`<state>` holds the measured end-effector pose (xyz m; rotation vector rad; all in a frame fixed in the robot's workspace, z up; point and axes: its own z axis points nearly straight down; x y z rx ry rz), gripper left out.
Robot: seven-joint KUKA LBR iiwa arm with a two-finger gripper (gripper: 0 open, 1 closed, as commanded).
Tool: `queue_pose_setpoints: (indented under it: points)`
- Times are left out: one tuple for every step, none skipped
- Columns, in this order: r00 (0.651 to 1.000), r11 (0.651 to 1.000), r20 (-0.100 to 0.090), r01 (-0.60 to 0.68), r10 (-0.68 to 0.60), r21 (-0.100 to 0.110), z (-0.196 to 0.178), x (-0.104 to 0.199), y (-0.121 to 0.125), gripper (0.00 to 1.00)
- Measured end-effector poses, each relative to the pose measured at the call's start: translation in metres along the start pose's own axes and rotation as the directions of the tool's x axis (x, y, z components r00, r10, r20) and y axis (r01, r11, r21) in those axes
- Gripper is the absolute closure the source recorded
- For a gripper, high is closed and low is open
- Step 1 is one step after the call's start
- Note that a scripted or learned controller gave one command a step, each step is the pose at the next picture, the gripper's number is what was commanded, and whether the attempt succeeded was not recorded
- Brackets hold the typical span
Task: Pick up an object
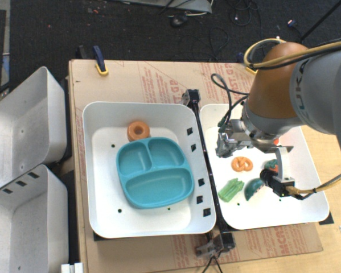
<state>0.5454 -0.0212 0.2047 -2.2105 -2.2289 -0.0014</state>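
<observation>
Claw [229, 145] poised over right bin [307, 209], beside pretzel [242, 164], likely lining up grasp; finger state impossible to tell.

Brown board table [153, 75], printed with red lettering, bearing two shallow white bins side by side. Left bin [96, 169] across the table's middle, right bin [307, 209] touching it and reaching the right edge. Black clamp [192, 97] at their seam by the far edge, another [216, 244] at the near edge. Yellow-handled clamp [101, 64] at the far left corner.
</observation>
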Motion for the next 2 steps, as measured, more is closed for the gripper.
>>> queue_pose_setpoints:
  points:
    - [1.0,1.0,0.001,-0.001,0.001,-0.002,-0.004,0.047,0.006,1.0]
    - [1.0,1.0,0.0,0.0,0.0,-0.003,-0.02,0.099,0.007,1.0]
